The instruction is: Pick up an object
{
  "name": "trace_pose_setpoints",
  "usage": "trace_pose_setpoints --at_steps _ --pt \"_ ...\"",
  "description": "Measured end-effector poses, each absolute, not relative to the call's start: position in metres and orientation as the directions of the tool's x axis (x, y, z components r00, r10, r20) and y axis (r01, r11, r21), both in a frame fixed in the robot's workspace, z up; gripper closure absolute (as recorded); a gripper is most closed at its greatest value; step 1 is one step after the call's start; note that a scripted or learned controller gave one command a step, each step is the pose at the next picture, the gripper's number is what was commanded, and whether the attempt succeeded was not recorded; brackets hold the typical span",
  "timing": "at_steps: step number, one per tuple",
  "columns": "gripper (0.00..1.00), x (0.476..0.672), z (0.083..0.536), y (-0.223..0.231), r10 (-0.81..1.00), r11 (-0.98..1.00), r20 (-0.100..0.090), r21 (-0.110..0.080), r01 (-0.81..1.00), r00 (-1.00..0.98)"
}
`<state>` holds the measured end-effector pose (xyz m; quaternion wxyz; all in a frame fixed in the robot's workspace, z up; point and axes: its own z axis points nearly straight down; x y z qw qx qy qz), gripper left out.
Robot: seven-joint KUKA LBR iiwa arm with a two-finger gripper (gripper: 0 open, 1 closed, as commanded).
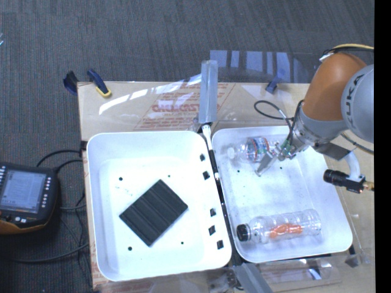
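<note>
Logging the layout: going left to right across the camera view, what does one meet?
Handheld controller → black ribbed pad in the left bin → black-capped clear bottle → grey-and-orange arm.

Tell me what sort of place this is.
Probably a robotics lab's grasping test bench: a KUKA arm reaches over two white bins holding test objects, and a teach pendant lies on the carpet beside the bench.
</note>
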<state>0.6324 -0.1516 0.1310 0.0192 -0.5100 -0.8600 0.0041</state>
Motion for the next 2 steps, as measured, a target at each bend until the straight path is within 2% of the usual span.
trace_pose_setpoints --at_steps 1,2 --pt "0.0 0.6322 0.0839 -0.1541 0.851 0.524 0.034 -0.041 0.851 -0.523" --pt "0.0 0.6386 0.0836 -0.1555 0.987 0.161 0.025 -0.03 0.987 -0.16"
